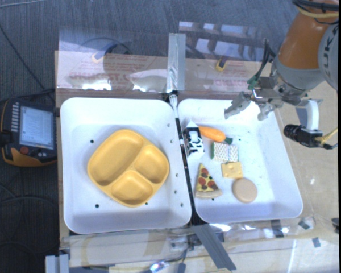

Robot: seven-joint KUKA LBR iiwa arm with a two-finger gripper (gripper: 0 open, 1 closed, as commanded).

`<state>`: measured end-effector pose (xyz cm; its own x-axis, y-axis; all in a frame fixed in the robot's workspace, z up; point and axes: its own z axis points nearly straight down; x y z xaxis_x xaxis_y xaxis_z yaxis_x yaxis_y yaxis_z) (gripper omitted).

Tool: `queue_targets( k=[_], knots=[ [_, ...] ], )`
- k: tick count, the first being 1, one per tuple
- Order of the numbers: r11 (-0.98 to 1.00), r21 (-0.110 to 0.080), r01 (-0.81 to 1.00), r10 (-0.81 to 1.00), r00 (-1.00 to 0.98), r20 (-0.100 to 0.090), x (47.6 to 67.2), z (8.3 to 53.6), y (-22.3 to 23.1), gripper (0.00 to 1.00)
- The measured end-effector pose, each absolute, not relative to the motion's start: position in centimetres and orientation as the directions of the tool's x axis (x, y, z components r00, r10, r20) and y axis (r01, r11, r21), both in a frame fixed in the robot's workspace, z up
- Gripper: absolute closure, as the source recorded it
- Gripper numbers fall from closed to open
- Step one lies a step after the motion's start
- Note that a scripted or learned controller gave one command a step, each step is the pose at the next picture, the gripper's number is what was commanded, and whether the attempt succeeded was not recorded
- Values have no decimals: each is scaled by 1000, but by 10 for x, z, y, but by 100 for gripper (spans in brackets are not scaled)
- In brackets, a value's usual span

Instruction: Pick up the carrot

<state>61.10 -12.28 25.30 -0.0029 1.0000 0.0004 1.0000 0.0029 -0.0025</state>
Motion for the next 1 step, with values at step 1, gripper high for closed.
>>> queue_targets(
  k=[1],
  knots=[
    [-165,-2,986,986,165,0,617,98,-115,0]
  ],
)
